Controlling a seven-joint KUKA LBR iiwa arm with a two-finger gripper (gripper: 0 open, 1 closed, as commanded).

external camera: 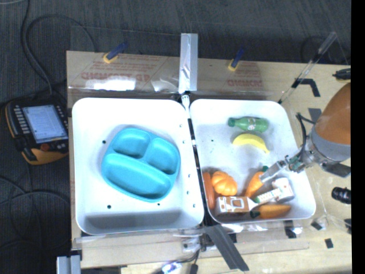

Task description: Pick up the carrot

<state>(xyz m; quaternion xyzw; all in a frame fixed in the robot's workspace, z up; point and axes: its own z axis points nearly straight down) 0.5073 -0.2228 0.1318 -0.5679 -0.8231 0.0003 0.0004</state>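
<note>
Currently approach step: claw [276, 170] low in right bin [285, 114], near its front right corner, just beside carrot [255, 182]; grip state unclear. Next: close squarely on carrot, avoiding neighbouring box [276, 192].

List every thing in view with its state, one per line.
Tray: flat in the left bin, right way up.
Bottle: on its side, right bin.
Banana: lying flat, below the bottle.
Pumpkin: upright.
Carrot: tilted, at the gripper, grasp unclear.
Box: lying flat.
Sweet potato: lying at the bin's near wall.
</note>
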